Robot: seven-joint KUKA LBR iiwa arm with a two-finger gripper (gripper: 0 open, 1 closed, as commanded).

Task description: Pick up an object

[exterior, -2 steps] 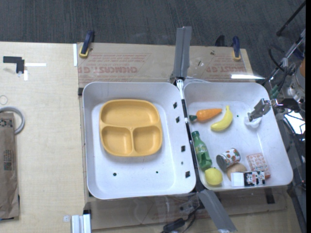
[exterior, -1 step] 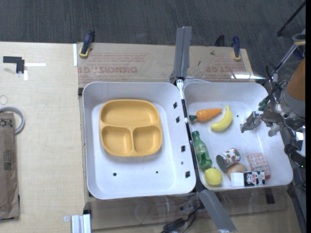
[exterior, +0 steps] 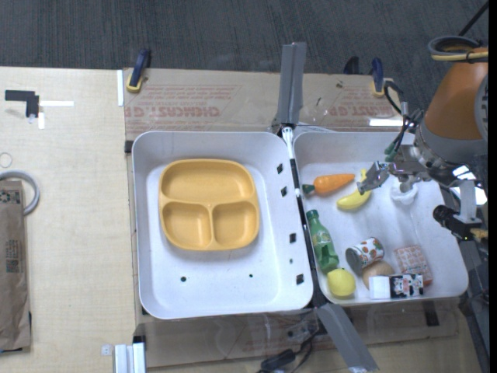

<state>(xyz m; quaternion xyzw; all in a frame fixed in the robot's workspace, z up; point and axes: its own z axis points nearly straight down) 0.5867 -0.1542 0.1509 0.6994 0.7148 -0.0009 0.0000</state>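
At the left of the frame the worktop (exterior: 70, 208) carries a brown paper packet (exterior: 12, 263) at its edge. Next comes the left bin (exterior: 147, 231), with a yellow divided plate (exterior: 208, 204) lying in its middle. Right of the central divider, the right bin (exterior: 435, 239) holds the candidates for picking: a green bottle (exterior: 320, 239) along its left wall, a lemon (exterior: 340, 283) below it, a carrot (exterior: 334, 183) and a banana (exterior: 354, 200) in the upper middle, then a small can (exterior: 365, 252) and some packets (exterior: 409, 259) at lower right. The hand (exterior: 378, 174) sits just above and right of the banana, at the upper right of the frame; whether it is wide or narrow I cannot tell, and nothing shows gripped. By my judgement the pick is not yet done: closing on an object and lifting it remain.
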